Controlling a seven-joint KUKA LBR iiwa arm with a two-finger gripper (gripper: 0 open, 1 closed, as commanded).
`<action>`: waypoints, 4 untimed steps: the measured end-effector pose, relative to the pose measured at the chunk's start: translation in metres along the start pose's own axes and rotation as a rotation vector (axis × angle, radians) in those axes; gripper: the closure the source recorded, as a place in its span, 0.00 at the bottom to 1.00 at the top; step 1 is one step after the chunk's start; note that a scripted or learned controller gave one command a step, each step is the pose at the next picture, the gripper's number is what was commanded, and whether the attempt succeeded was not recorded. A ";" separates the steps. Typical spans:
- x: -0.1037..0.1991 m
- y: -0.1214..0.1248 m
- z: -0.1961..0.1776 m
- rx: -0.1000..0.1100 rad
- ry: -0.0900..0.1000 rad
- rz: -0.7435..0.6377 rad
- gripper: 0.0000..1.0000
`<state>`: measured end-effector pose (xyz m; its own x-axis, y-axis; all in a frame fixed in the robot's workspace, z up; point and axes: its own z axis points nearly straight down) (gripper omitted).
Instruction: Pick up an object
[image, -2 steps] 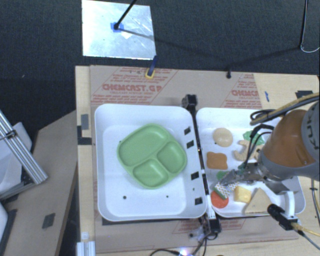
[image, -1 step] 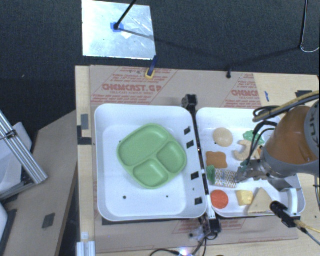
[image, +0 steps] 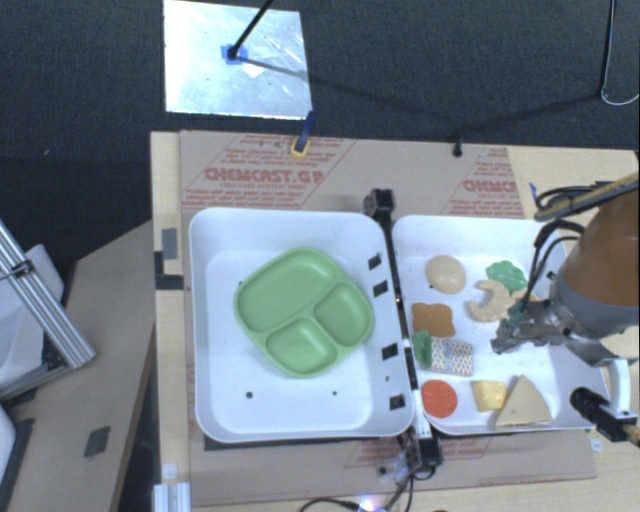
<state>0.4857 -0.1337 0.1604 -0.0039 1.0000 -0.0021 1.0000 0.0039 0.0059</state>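
Green divided plate (image: 305, 312); red disc (image: 439, 398); yellow cube (image: 488, 395); white bins (image: 215, 300).

Two shallow white bins sit side by side on a brown cardboard-covered bench. The left white bin (image: 215, 330) holds a pale green three-compartment plastic plate (image: 303, 311), lying tilted near its middle. The right white bin (image: 470, 232) holds small food-shaped pieces: a cream round bun (image: 446, 273), a bright green leafy piece (image: 506, 273), a beige curved croissant-like piece (image: 488, 300), an orange-brown square (image: 433, 319), a patterned rectangular block (image: 451, 355), a red disc (image: 439, 398), a yellow cube (image: 488, 394) and a tan wedge (image: 525, 402). The grey arm's dark two-finger gripper (image: 510, 335) hangs low over the right bin, just beside the croissant-like piece.
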 end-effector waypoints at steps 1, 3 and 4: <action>0.000 0.002 -0.043 -0.001 0.000 -0.001 1.00; 0.040 0.044 -0.066 0.001 0.003 -0.005 1.00; 0.089 0.072 -0.055 0.003 0.004 -0.006 1.00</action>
<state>0.5568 -0.0447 0.2158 -0.0103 0.9999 0.0017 0.9999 0.0103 0.0025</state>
